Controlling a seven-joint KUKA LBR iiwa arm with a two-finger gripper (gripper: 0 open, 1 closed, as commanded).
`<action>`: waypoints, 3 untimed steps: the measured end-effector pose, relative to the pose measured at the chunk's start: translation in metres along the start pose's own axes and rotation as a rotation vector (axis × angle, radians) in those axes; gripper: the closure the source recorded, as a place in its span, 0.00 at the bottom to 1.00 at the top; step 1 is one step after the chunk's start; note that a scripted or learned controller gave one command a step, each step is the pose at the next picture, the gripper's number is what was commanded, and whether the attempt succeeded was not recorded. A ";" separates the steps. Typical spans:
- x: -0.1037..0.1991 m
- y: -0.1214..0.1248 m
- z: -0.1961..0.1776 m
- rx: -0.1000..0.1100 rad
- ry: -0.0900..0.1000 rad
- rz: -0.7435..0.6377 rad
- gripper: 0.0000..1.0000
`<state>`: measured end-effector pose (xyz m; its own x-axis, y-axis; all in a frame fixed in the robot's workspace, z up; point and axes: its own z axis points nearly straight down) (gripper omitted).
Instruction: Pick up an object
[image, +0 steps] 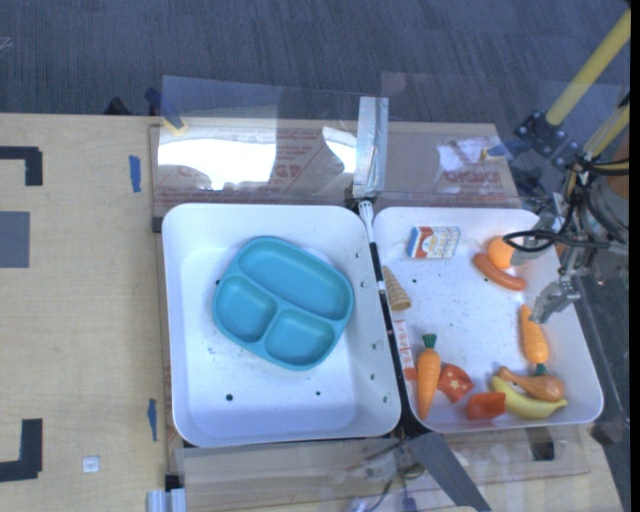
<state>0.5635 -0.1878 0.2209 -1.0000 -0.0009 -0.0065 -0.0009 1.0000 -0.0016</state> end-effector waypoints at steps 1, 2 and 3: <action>0.009 -0.032 0.124 0.001 -0.004 -0.109 0.00; 0.047 -0.035 0.132 0.001 -0.004 -0.122 0.00; 0.042 -0.034 0.118 0.007 -0.020 -0.125 1.00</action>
<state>0.5227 -0.2222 0.1024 -0.9918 -0.1254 -0.0256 -0.1252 0.9921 -0.0101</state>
